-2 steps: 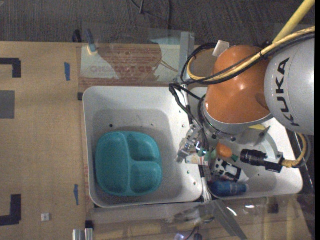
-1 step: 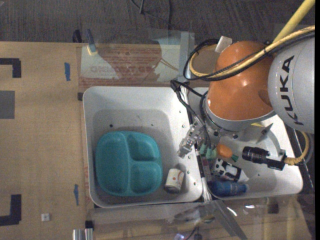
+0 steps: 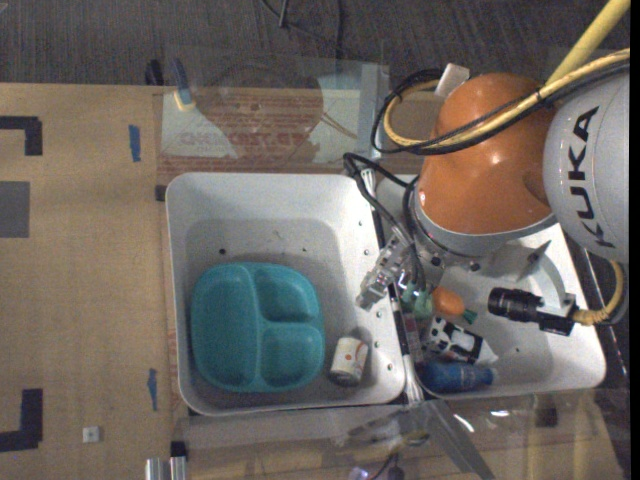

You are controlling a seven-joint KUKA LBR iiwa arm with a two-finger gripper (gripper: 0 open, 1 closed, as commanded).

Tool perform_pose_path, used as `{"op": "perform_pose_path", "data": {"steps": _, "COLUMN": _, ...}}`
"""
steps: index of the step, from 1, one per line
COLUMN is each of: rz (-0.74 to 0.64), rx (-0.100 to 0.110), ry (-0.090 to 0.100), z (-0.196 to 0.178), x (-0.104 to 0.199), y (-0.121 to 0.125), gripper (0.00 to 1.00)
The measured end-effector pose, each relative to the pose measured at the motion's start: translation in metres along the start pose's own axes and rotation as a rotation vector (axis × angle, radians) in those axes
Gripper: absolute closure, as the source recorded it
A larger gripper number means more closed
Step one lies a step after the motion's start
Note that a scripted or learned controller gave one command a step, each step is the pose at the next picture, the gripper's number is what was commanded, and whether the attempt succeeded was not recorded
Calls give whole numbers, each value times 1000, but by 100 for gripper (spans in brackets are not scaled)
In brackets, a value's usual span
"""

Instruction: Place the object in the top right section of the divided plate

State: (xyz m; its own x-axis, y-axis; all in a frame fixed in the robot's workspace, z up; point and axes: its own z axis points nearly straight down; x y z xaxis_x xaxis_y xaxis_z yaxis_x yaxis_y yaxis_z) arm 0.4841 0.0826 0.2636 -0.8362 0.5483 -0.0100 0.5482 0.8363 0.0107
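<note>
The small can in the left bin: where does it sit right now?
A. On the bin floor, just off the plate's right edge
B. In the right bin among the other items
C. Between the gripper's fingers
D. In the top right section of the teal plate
A. The small can lies on the floor of the left bin, beside the right edge of the teal divided plate, not in any section.
</note>
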Motion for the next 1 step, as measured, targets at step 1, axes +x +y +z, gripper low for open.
{"op": "perform_pose_path", "data": {"steps": 1, "rz": 2, "rx": -3, "ry": -4, "z": -10, "x": -2, "y": 0, "gripper": 100}}
